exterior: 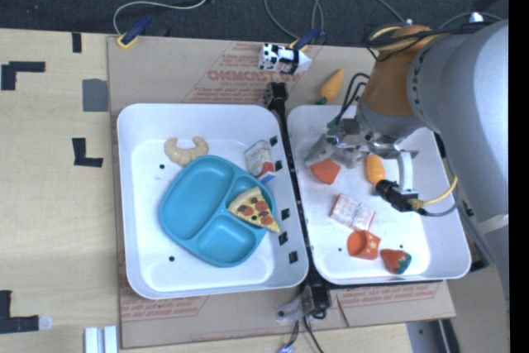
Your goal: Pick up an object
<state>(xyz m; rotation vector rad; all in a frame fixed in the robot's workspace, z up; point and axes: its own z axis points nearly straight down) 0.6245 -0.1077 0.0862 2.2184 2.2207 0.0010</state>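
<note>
The gripper (329,146) hangs just over a smooth orange block (326,171) in the right bin (446,260). I cannot tell its state or which way the chunky block points.

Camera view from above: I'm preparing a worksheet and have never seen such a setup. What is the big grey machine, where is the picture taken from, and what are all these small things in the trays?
The grey machine with the orange band is a robot arm, reaching in from the right. One fixed camera looks down at a slant on two shallow white bins. The arm's gripper hangs over the right bin, close to an orange block; nothing is visibly held. That bin also holds a toy carrot, a pink-white packet, an orange-red piece and a toy strawberry. The left bin holds a blue divided plate with a toy pizza slice on it, a toy croissant and a small carton.
</note>
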